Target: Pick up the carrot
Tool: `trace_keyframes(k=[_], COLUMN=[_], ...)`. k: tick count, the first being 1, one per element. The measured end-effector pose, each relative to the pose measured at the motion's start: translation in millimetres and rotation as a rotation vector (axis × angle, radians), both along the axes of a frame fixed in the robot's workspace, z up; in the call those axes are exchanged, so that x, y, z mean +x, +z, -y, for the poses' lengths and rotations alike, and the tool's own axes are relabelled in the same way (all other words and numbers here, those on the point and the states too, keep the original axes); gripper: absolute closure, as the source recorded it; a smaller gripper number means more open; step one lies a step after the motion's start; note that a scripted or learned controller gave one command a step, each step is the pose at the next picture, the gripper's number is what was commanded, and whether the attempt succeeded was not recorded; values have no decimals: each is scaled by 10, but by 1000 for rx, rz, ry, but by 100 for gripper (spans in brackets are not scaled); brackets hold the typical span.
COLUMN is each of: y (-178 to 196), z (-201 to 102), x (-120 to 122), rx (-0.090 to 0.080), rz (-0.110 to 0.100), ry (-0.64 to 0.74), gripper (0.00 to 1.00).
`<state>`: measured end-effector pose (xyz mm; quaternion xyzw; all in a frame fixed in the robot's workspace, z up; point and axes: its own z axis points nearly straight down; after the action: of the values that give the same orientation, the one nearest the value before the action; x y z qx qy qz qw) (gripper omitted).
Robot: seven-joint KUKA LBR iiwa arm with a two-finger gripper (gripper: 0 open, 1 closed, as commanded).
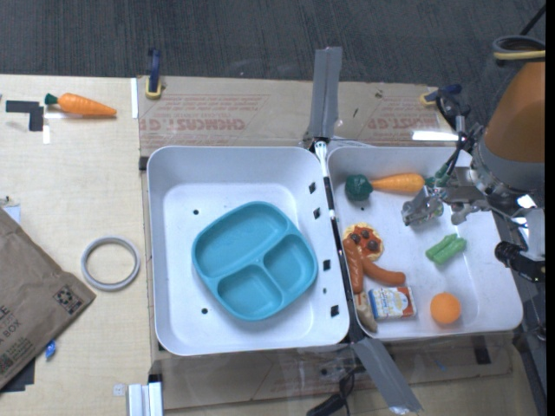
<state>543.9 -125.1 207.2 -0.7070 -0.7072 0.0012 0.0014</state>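
Sitting side by side on the counter, two white bins are sharing a middle wall; the left bin is holding a blue divided plate, the right bin a scatter of toy food. The arm is reaching in from the right, its claw hanging just below the carrot, whether parted or closed I cannot tell. The carrot is lying near the far wall, green top toward the divider. It is probably light, rigid, smooth plastic; gripping across the thick orange middle looks safest. Room is opening toward the green bean, while the far rim is crowding it.
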Motion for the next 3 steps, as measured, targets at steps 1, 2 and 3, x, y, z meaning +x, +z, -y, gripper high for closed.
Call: trace_keyframes(k=[1,2,3], y=[638,815,-201], z=[622,588,593], x=[700,866,1146], rx=[-2,-3,-1], rz=[3,5,3], ry=[92,-133,220], gripper=[0,0,0])
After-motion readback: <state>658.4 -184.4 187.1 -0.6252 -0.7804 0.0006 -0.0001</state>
